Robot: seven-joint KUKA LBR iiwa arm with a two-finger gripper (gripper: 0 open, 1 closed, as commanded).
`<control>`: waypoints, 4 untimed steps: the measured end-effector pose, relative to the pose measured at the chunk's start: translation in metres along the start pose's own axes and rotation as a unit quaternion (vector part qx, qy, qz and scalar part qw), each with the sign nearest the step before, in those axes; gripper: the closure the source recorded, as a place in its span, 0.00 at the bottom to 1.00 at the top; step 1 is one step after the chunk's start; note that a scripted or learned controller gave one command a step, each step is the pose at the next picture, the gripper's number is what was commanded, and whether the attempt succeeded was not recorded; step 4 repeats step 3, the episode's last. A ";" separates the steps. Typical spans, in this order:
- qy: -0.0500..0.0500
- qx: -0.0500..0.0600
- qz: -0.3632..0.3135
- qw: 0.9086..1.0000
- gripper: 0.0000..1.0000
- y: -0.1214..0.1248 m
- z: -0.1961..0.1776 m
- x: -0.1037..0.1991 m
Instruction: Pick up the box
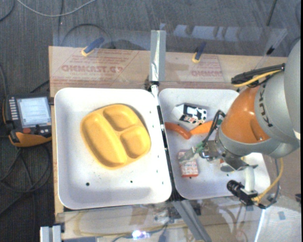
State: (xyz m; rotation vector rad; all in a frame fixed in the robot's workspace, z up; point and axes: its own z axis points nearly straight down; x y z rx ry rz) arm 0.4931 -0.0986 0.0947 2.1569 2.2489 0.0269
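A small black-and-white box [193,114] lies near the back of the right bin [212,188]. The grey arm with its orange band [247,120] reaches over that bin from the right. Its gripper [202,150] hangs low over the middle of the bin, in front of the box and apart from it. Just left of and below the gripper lies a small red-and-white packet [189,166].
An orange carrot-like piece [183,130] lies between the box and the gripper. The left bin [70,185] holds a yellow divided plate [116,133]. A handheld pendant [28,116] sits off the bench at the left. Cables hang at the front right.
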 end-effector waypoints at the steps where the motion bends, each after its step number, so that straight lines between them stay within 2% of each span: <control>1: 0.003 0.015 -0.100 0.995 0.00 0.029 -0.123 -0.049; 2: 0.002 0.006 -0.143 0.990 0.00 0.020 -0.006 -0.014; 3: 0.002 -0.001 -0.013 1.000 0.00 0.001 -0.001 -0.007; 4: 0.002 -0.001 -0.013 1.000 0.00 0.001 -0.001 -0.007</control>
